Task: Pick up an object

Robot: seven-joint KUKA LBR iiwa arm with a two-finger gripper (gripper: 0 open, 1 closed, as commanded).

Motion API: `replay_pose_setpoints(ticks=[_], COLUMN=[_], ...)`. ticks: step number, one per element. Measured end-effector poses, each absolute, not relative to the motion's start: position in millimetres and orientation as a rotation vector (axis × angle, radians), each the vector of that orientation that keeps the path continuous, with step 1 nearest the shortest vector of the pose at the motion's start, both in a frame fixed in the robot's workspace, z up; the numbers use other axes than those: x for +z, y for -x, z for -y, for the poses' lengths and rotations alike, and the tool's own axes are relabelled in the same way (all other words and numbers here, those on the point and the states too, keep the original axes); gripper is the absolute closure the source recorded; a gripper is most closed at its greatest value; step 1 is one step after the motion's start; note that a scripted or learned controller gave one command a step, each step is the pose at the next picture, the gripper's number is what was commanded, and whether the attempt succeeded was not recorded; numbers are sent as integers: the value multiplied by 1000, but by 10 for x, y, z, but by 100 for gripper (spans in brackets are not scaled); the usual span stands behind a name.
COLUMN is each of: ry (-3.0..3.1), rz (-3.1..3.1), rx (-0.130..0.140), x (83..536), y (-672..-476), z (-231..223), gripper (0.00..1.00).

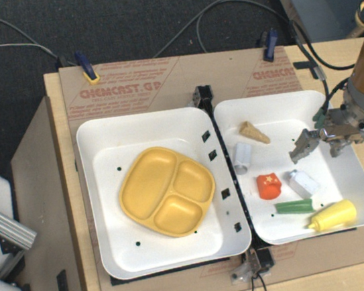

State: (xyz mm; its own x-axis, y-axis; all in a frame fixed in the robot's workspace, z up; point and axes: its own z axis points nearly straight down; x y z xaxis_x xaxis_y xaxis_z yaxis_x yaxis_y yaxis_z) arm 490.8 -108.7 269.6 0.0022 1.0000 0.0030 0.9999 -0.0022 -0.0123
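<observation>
Fingers [302,149] of the gripper [317,143] look spread and pinch nothing above the right bin [338,101]; the small clear cup [301,182] beneath seems light, slippery, best taken across its sides.

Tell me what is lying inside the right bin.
The right bin holds a tan wedge, a pale cylinder, a red piece, a clear-white item, a green stick and a yellow bottle. The gripper covers some floor beneath it.
</observation>
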Motion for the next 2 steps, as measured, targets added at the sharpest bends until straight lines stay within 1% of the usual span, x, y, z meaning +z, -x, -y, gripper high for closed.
replay_pose_setpoints(ticks=[1, 2], ry=[2219, 2217], rz=[2221, 2216], rx=[0, 5], x=[2744, 2261], y=[-4927, -4838], z=[1085, 1038], gripper=[0, 0])
